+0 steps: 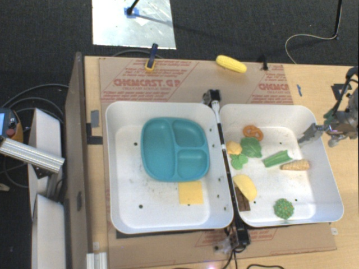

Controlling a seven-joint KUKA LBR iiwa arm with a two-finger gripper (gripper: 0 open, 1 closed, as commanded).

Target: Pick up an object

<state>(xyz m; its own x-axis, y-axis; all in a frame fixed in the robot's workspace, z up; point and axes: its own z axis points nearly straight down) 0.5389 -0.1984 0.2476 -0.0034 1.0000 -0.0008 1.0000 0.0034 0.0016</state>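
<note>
The pincer (314, 131) hangs over the right rim of the right bin (331, 198), about level with its upper half; whether it is open or closed I cannot tell, and nothing shows in it. Inside that bin, things crowd the left wall: an orange pretzel (253, 132) near the top, a green leafy piece (251, 147) below it, a small yellow piece (233, 147) against the wall, a pale yellow lump (245, 186) lower down. A green bean pod (277, 158) and a corn cob (295, 165) lie mid-bin, touching. A green knobbly ball (284, 208) sits near the bottom edge. The bin's top right corner and right side stay bare. The left bin (120, 167) carries a teal divided plate (174, 149) and a yellow square (191, 194) just below it. A yellow banana (231, 64) lies on the surface beyond the bins.
</note>
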